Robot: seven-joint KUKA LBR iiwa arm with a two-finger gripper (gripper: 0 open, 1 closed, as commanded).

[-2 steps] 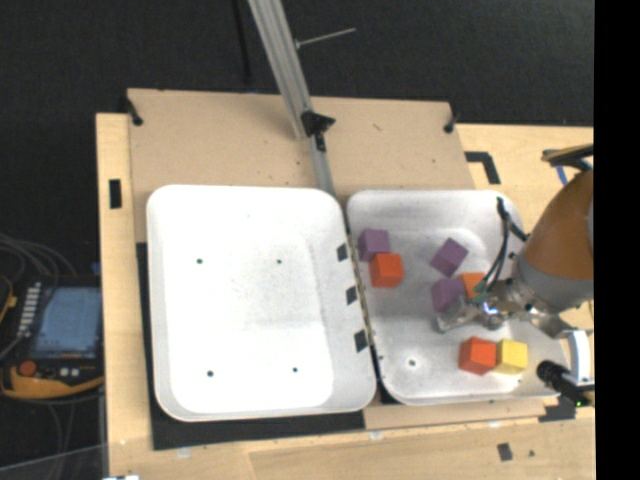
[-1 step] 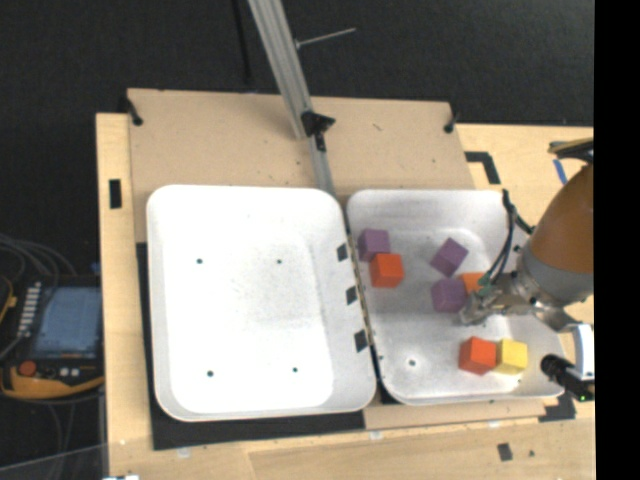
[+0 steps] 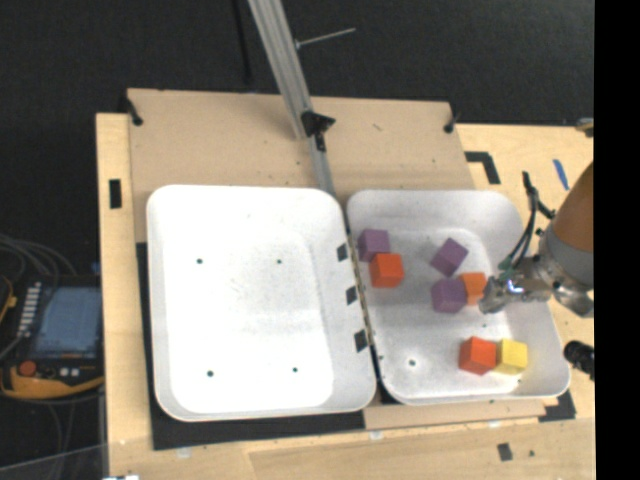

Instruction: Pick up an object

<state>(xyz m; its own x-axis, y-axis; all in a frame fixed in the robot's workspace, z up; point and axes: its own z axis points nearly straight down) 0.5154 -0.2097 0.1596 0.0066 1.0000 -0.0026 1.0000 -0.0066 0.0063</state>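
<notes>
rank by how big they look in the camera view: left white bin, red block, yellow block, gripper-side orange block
1. left white bin
2. red block
3. yellow block, slightly smaller
4. orange block by the gripper, partly hidden, so unsure

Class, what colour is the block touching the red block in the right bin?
Yellow: the small yellow cube, best seen in the camera view.

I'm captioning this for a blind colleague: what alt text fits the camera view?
The gripper sits low in the right bin beside an orange block, among purple, orange, red and yellow blocks.
</notes>
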